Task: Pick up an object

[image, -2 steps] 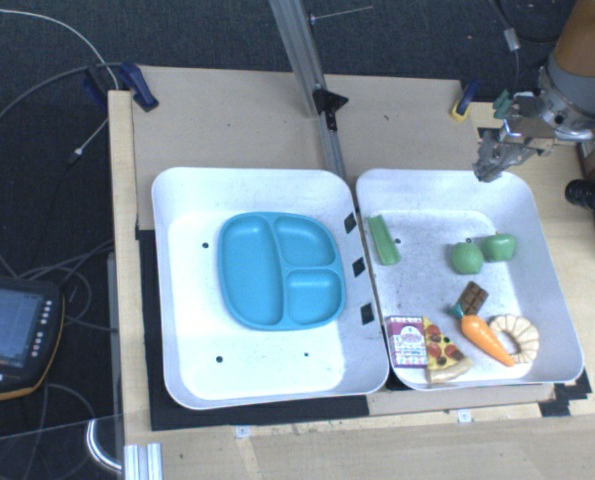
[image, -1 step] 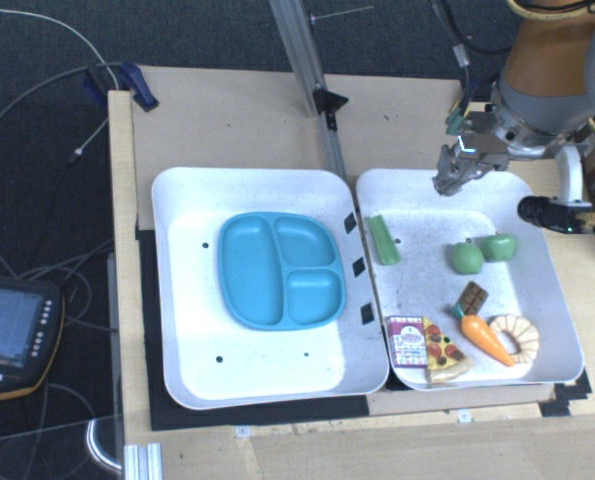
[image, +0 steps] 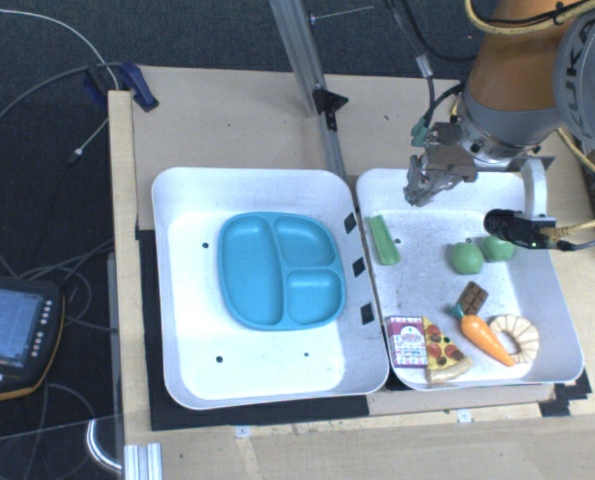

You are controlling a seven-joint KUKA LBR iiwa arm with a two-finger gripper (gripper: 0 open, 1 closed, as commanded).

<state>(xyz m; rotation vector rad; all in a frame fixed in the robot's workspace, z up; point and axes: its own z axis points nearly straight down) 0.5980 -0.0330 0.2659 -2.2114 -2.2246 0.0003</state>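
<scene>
- Gripper [image: 424, 190] hangs over the far end of the right bin [image: 552, 298], near its back rim, pointing down; nothing visible between its tips, and how far apart they are I cannot tell from this angle.
- Landmark = green stick [image: 382, 239], lying lengthwise by the right bin's left wall. Gripper is just beyond and right of it, apart from it, not touching.
- Right of the green stick, across the bin floor: two green round pieces [image: 467, 257], side by side, partly under a black fitting on the arm.
- Nearer the camera than the green stick: small red-and-white box [image: 407, 340], pizza slice toy [image: 445, 354], orange carrot toy [image: 486, 337], white ring-shaped toy [image: 518, 334], small brown block [image: 471, 297].
- Left of the green stick: left bin [image: 187, 268] with a blue divided plate [image: 280, 270] in it.
- Step, judged: approach phase, no pick made yet; all objects lie on the bin floor.
- Next move, judged: the green stick is the closest target. Needs a short shift toward the camera and left, then a straight descent with the tips straddling the stick's narrow width.
- Risk: the stick sits close to the bin wall, so one tip may catch the wall.
</scene>
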